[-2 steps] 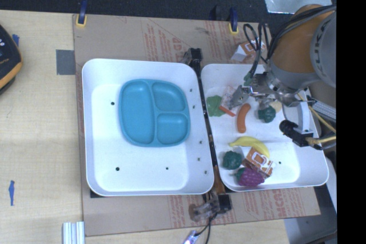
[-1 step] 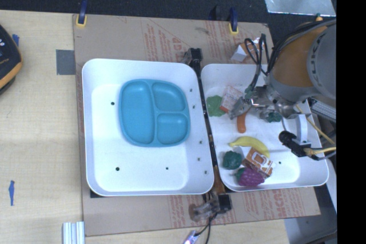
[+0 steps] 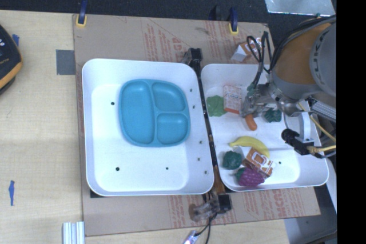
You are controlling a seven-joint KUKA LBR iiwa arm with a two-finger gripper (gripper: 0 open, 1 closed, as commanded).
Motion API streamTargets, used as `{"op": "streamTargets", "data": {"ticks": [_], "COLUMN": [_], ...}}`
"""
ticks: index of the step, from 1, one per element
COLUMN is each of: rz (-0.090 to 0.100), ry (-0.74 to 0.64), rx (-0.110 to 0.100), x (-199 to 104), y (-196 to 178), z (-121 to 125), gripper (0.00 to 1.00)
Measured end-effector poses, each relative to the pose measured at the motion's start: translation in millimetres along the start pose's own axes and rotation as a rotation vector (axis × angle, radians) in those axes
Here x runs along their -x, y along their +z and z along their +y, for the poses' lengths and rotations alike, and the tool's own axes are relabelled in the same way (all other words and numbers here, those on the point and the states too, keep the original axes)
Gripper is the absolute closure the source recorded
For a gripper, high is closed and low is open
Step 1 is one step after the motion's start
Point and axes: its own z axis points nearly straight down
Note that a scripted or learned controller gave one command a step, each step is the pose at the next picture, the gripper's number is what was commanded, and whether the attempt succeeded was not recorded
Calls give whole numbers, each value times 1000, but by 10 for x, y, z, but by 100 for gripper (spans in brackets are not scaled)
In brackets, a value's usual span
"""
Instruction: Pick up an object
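**benchwatcher:** So where's the claw (image 3: 252, 107) at? I see it in the upper middle of the right bin (image 3: 309, 177), hanging down from the grey arm (image 3: 297, 66) that comes in from the right edge of the frame.

**tray_guy:** Yep, and the little carrot (image 3: 250, 122) is right under its tip, touching or just about. Can't honestly tell if the claw is open, closed, or pinching the carrot; it's too small and cluttered there. Nothing is clearly between the fingers.

**benchwatcher:** What else is in that bin?

**tray_guy:** A light green lump (image 3: 215, 106) at the left, a white packet with red print (image 3: 232, 98) just beside the claw, a dark teal thing (image 3: 273, 115) on its right. Lower down there's a banana (image 3: 250, 143), a dark green veggie (image 3: 231, 160), a small orange box (image 3: 260, 162) and purple grapes (image 3: 250, 176), all bunched near the bottom left corner of that bin.

**benchwatcher:** And the left bin (image 3: 103, 180)?

**tray_guy:** A blue divided plate (image 3: 154, 111), three sections, sitting in its upper middle.

**benchwatcher:** Arm pose?

**tray_guy:** Big grey body with the orange band (image 3: 297, 46) at the upper right, wrist pointing down and left into the bin, cables looping above it.
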Motion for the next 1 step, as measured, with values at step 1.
{"op": "streamTargets", "data": {"ticks": [1], "rz": [4], "ry": [3], "rx": [5], "x": [-649], "y": [-910], "z": [237], "gripper": [100]}}
